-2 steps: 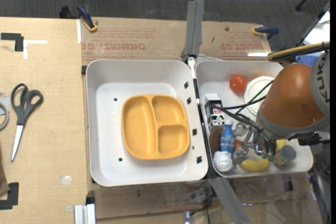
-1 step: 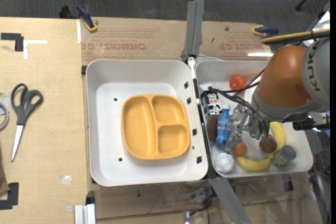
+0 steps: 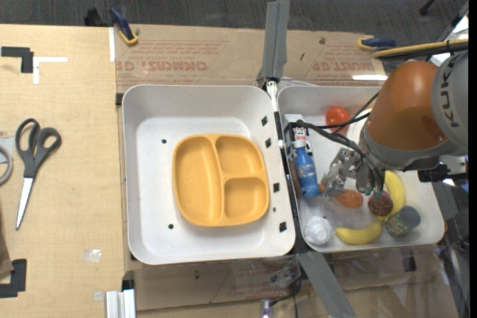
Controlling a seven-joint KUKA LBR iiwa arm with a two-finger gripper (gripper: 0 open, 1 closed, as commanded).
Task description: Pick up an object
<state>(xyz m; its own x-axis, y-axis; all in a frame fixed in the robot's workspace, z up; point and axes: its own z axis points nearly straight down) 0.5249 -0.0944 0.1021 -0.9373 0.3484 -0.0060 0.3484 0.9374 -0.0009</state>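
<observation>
The right bin point(image 3: 313, 94) holds a blue bottle point(image 3: 305, 169), a red-orange ball point(image 3: 337, 115), an orange piece point(image 3: 347, 198), a dark red fruit point(image 3: 379, 205), two yellow bananas point(image 3: 358, 234), a white cap-like item point(image 3: 318, 231) and a grey-green round object point(image 3: 403, 221). My gripper point(image 3: 340, 173) hangs low in this bin, between the blue bottle and the bananas, just above the orange piece. Its metal fingers point(image 3: 333, 176) point down-left. Nothing shows clearly between them.
The left bin point(image 3: 141, 160) carries a yellow divided plate point(image 3: 221, 179). Scissors point(image 3: 31, 156) lie on the wooden bench at the far left. A grey bar point(image 3: 275, 41) stands behind the bins' shared wall. Cardboard lies under the bins.
</observation>
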